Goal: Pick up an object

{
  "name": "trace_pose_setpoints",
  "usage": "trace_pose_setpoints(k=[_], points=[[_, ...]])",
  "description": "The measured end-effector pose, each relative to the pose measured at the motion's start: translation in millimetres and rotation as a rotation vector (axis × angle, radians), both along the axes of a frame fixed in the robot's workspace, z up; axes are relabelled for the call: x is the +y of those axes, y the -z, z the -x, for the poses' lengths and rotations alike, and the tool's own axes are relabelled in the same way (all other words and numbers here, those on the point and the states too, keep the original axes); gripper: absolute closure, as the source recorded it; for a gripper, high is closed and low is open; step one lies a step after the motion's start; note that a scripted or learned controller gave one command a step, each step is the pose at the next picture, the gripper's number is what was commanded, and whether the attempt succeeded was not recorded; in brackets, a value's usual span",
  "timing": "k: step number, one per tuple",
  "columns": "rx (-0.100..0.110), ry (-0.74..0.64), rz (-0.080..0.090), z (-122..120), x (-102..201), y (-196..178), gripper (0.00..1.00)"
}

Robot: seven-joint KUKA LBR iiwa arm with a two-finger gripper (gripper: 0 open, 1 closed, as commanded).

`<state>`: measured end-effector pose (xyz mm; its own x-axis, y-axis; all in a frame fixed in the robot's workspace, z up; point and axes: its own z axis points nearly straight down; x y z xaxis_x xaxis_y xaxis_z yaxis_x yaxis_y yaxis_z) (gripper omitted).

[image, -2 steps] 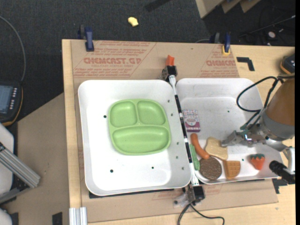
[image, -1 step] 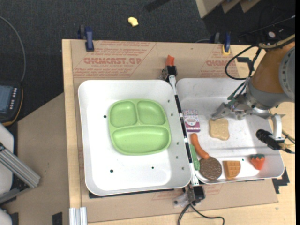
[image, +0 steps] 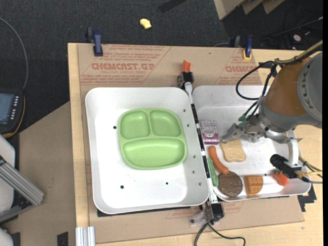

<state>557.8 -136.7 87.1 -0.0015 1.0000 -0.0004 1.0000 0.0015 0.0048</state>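
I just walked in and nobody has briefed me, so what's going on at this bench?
A grey and orange robot arm reaches into the right bin, where its gripper sits just above a slice of toast. Nothing is visibly held yet. Nearby in that bin lie a carrot, a brown round piece, a waffle-like square and a small packet. The left bin holds a green divided plate.

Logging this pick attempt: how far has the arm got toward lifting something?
Done: the grey arm's gripper has reached into the right white bin, just above the tan toast slice. In hand: nothing visibly held. Left: grasping and lifting; the orange carrot and brown round patty lie untouched.
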Motion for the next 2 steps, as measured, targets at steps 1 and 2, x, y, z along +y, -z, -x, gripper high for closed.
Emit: trace_pose_setpoints(k=[1,2], points=[[-0.001,0.002,0.002,-66,-78,1,0.00],[-0.002,-0.005,0.001,-112,-18,2,0.00]])
